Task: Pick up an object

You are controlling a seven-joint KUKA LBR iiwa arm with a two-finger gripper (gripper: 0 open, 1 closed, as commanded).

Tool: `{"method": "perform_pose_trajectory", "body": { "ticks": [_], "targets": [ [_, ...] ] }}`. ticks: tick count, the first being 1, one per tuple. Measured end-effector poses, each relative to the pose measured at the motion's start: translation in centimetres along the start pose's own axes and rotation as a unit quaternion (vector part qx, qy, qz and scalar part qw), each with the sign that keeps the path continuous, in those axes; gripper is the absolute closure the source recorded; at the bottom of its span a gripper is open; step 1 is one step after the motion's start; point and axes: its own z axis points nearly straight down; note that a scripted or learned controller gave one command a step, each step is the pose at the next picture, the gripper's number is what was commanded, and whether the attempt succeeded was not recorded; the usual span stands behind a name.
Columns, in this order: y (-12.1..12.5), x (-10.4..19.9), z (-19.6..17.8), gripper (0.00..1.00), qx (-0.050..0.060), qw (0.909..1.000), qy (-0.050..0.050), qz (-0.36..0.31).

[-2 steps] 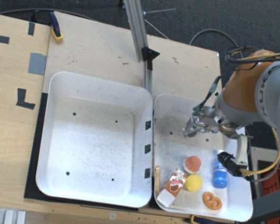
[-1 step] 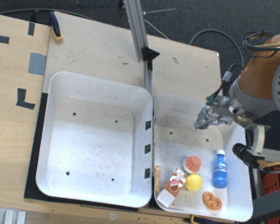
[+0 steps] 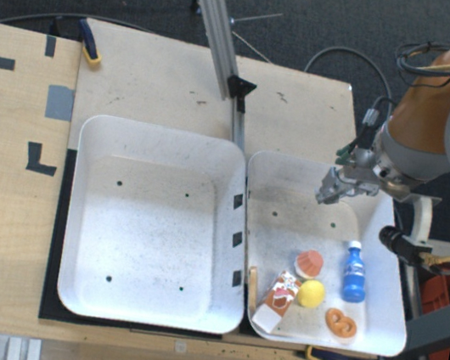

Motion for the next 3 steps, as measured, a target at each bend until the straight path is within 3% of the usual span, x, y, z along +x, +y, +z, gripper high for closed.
{"method": "perform_pose_trajectory", "body": {
  "ticks": [2,3],
  "targets": [
    [0.2,10.0,0.7,1.00,0.001,1.0000,0.001,-0.003],
    [1.8,16.0,0.0,1.00,0.000,1.0000,0.001,-0.003]
  ]
}}
